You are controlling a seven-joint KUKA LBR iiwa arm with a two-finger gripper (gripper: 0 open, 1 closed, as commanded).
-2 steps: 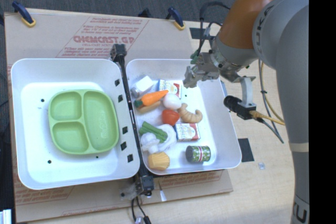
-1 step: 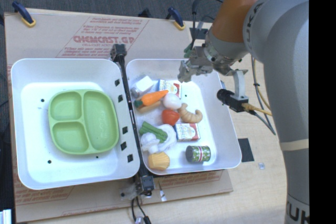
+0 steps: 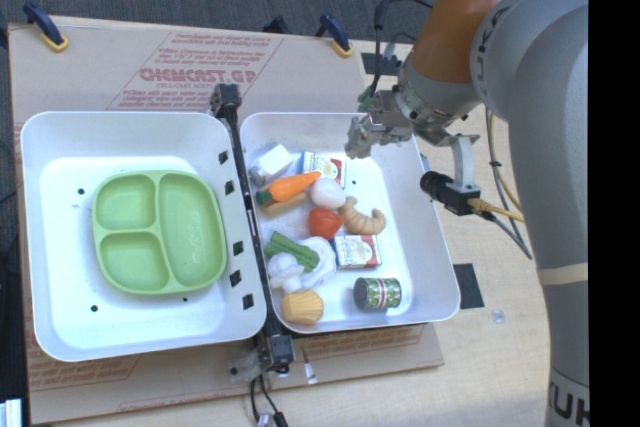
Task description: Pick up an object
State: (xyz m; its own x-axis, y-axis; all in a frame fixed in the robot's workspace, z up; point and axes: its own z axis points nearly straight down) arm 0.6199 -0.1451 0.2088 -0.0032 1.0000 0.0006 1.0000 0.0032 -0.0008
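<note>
Can [image 3: 377, 294] bottom, far below jaws [image 3: 357, 141]

A pale green plate [image 3: 160, 232] lies in a white bin [image 3: 40, 245]; an orange carrot [image 3: 293, 187], red tomato [image 3: 325, 222], dark green can [image 3: 377, 294].

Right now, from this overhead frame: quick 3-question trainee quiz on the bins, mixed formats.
1. True or false: the green divided plate lies in the left bin.
2. The gripper hangs above the right bin's A) near edge B) far edge C) middle?
3. Fill in: beside the green-labelled can, at the near edge, sits a yellow ____.

Key: 1 true. 2 B, near the far right corner, nothing visible between its fingers. 3 corn cob, as far as the view tells.
</note>
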